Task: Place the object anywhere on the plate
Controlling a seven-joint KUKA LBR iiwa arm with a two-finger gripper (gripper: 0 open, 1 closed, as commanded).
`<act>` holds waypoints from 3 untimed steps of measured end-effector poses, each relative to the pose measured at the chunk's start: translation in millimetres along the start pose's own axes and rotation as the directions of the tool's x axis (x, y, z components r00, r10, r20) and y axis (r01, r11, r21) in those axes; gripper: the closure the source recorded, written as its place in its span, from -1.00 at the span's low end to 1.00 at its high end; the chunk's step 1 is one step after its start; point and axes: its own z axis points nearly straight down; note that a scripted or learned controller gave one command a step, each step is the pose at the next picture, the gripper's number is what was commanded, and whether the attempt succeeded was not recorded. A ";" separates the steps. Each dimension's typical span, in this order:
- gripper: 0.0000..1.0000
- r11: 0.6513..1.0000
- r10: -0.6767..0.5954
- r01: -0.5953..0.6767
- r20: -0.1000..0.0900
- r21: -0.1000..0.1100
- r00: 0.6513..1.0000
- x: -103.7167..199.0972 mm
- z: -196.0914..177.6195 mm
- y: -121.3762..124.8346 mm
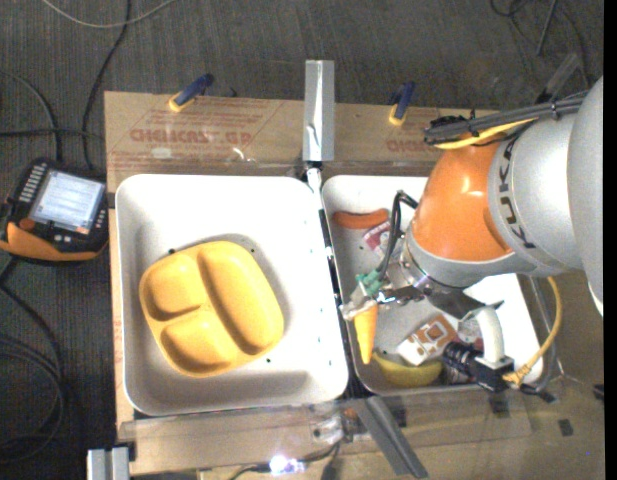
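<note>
The yellow divided plate (213, 306) lies in the left white bin (138, 208). My gripper (380, 290) hangs low over the left side of the right bin (340, 200), under the grey and orange wrist. A small green piece (367, 282) shows right at the gripper's tip. Just below it an orange carrot-shaped object (364, 334) lies along the bin's left wall. The wrist hides much of this bin's middle.
In the right bin an orange and red item (363, 224) lies at the back, with a yellow object (406, 372) and a brown and white packet (426, 341) near the front. A teach pendant (56, 211) sits left of the bench.
</note>
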 end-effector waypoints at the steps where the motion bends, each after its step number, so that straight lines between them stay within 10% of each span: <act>1: -1.00 1.000 0.000 0.000 0.000 0.000 1.000 0.0 -0.1 0.0; 2: 1.00 1.000 0.000 0.000 0.001 0.001 1.000 -0.3 -7.9 1.0; 3: 1.00 0.996 -0.090 0.090 -0.002 0.000 0.996 21.8 0.1 4.7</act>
